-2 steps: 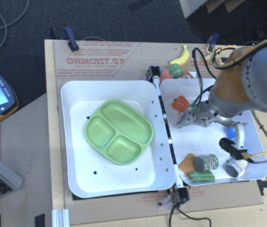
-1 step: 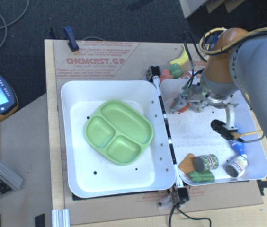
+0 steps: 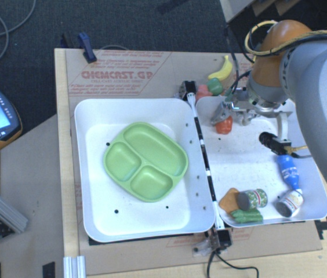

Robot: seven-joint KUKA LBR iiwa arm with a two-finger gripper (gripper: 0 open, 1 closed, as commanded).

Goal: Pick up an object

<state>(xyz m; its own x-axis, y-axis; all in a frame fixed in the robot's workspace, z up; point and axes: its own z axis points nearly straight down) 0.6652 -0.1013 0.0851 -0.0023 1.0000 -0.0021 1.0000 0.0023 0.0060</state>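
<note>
- Gripper hangs over the far end of the right bin in the camera view. From this slant I cannot tell whether it is open or closed, nor that it holds anything.
- Nearest pick is a small red object on the bin floor right at the gripper's tip, touching or just beside it; I cannot tell which.
- It looks like a light, stiff plastic piece with a smooth skin. Best taken across its narrow middle, since it may skid on the white floor.
- At the near end of the same bin lie a blue bottle, a small jar, a green-banded can and a green piece. The can and the green piece crowd together, so they would be harder to take cleanly.
- A green divided tray fills much of the left bin. It is broad and flat, and offers only its rim.
- Red print on the cardboard sheet under the bins reads "CHEMCAST GP". The finer lines and the can's label are too small to read.
</note>
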